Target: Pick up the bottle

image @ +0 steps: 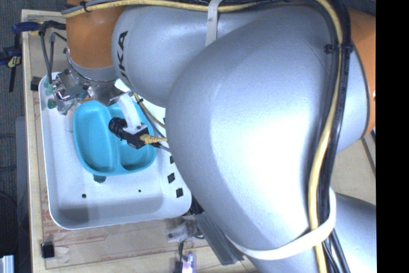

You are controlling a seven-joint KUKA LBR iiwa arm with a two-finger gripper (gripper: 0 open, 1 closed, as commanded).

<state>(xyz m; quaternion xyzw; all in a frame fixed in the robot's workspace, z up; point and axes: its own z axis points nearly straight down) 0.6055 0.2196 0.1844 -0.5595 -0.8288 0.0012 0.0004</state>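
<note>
Bottle: we cannot tell for certain which thing it is. The likeliest is a small clear, green-tinted object [59, 98] in the far left corner of the left bin, just beside the wrist.
Arm [255, 112]: grey and very large in the view, it reaches from the right across most of the bench, with a black and yellow cable bundle [332, 105] running along its back.
Left bin [96, 201]: white and shallow, its near part is bare and its right side is hidden under the arm.
Orange band [92, 22]: it sits above the wrist, over the bin's far edge.
Blue dish [105, 140]: a two-compartment plastic dish lying flat in the middle of the left bin.
Gripper [69, 87]: it is low over the far left corner of the bin, close to the clear object. We cannot tell how far it is open or whether it has hold of anything.
Black connector [124, 130]: it hangs over the dish's right compartment.
</note>
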